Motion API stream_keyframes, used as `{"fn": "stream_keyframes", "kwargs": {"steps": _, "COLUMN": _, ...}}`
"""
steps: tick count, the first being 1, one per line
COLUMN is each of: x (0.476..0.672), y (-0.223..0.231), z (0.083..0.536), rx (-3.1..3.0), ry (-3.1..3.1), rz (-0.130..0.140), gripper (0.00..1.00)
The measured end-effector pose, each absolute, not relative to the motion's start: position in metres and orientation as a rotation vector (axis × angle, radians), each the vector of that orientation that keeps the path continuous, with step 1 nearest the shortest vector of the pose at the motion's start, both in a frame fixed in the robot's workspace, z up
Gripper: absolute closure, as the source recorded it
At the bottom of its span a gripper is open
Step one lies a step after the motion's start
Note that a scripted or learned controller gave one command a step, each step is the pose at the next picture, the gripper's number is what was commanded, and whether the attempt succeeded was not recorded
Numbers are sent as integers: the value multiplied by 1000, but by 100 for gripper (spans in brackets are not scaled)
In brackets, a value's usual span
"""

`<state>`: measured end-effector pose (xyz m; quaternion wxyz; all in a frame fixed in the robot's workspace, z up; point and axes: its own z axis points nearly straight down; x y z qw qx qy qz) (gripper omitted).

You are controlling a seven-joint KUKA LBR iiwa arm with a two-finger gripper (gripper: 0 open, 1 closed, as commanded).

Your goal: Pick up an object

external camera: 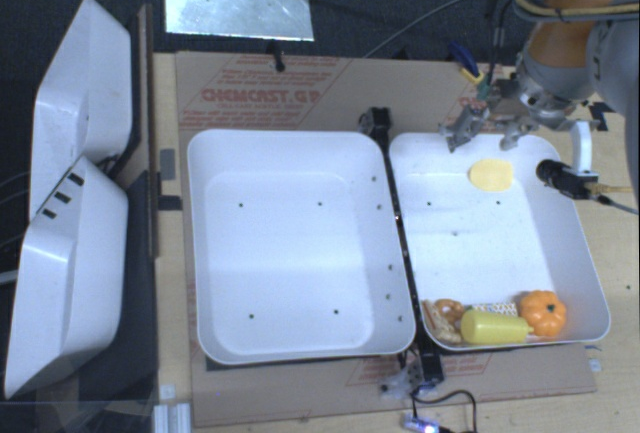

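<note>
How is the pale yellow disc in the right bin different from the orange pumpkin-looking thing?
The pale yellow disc looks flat and round; the orange pumpkin is bulgy and ribbed. The disc lies alone near the bin's far edge, just below the gripper; the pumpkin sits in the near corner, beside the yellow bottle-shaped item. Both lie in the right bin.

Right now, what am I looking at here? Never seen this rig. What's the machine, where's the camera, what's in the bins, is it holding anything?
One fixed camera looks down at a slant on a bench. The machine is a grey robot arm with an orange band, reaching in from the right. Its two-finger gripper hovers over the far edge of the right bin, with nothing between its fingers. In that bin, a flat pale yellow disc lies close below the gripper. Along the near edge sit a small orange pumpkin, a yellow bottle-like object and a brownish item too small to identify. The left bin sits beside it.
</note>
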<state>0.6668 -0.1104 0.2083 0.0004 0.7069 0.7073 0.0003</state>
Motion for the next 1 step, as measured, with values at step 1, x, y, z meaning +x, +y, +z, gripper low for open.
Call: {"fn": "stream_keyframes", "kwargs": {"steps": 1, "x": 629, "y": -168, "z": 196, "rx": 2227, "ry": 2215, "rz": -2, "gripper": 0}}
